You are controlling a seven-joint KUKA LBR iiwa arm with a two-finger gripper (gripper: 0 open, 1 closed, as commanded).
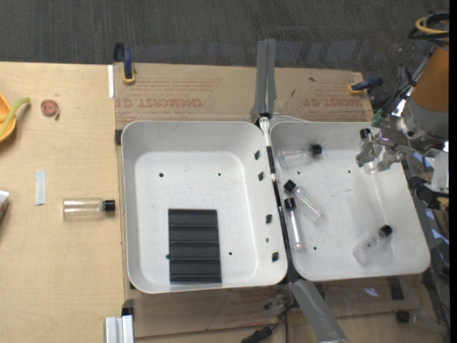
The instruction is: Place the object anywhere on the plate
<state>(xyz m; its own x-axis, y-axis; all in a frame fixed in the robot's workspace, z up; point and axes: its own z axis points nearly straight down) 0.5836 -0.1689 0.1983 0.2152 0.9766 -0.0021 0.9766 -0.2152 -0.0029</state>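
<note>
A black ridged plate (193, 246) lies flat in the left bin (143, 191), near its front edge. Several clear vials with black caps lie in the right bin (343, 191): one (298, 152) at the back left, two (305, 200) (293, 226) along the left wall, and one (373, 245) at the front right. My gripper (370, 156) hangs over the right bin's back right corner, well apart from every vial, under the arm's orange band (432, 84).
The bins sit side by side on cardboard (186, 95) held by clamps (123, 61). Left of the bins, on the wooden bench, lie another clear vial (87, 206), a small pink disc (48, 107) and a yellow item (8, 116).
</note>
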